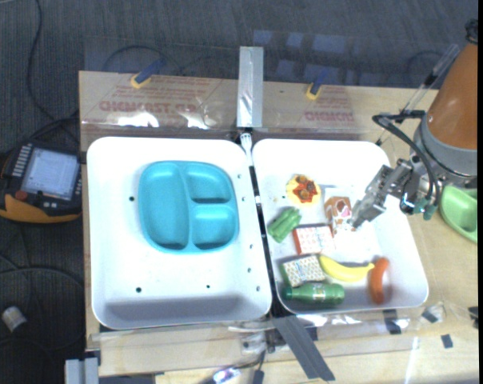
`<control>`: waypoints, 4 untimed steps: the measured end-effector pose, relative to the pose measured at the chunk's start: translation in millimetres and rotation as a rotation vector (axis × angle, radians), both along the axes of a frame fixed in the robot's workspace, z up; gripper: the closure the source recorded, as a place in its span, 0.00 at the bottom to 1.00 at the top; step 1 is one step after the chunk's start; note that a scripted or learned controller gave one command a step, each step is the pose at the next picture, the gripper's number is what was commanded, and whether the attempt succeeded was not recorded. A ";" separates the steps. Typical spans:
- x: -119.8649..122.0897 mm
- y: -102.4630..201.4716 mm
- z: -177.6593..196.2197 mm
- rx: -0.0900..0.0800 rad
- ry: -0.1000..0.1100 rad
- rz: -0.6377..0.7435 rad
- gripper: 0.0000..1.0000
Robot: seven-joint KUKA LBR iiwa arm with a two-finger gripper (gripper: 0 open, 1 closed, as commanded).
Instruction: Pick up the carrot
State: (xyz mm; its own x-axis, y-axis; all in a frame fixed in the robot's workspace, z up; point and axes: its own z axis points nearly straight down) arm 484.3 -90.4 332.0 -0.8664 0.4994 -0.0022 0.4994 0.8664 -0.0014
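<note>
The carrot [379, 280], short, orange and reddish, lies near the front right corner of the right bin [401, 230], just right of a yellow banana [343, 270]. My gripper [360, 214] reaches in from the right and hangs over the middle of that bin. Its tip is beside a small brown and red item [337, 209], up and to the left of the carrot and well apart from it. Nothing shows between the gripper and the carrot.
The right bin also holds a yellow and red pastry [303, 189], a green pickle [284, 224], two small boxes [312, 238] [303, 270] and a green bottle [315, 294]. A blue divided tray [189, 204] sits in the left bin [113, 278]. A green object [461, 208] lies outside on the right.
</note>
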 end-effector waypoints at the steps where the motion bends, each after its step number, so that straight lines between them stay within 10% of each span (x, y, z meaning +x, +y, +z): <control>1: -1.4 53.4 -149.2 0.002 0.005 -0.181 1.00; 2: -0.2 -30.5 10.9 -0.001 -0.001 -0.298 1.00; 4: 7.5 6.6 18.9 0.000 0.001 -0.165 1.00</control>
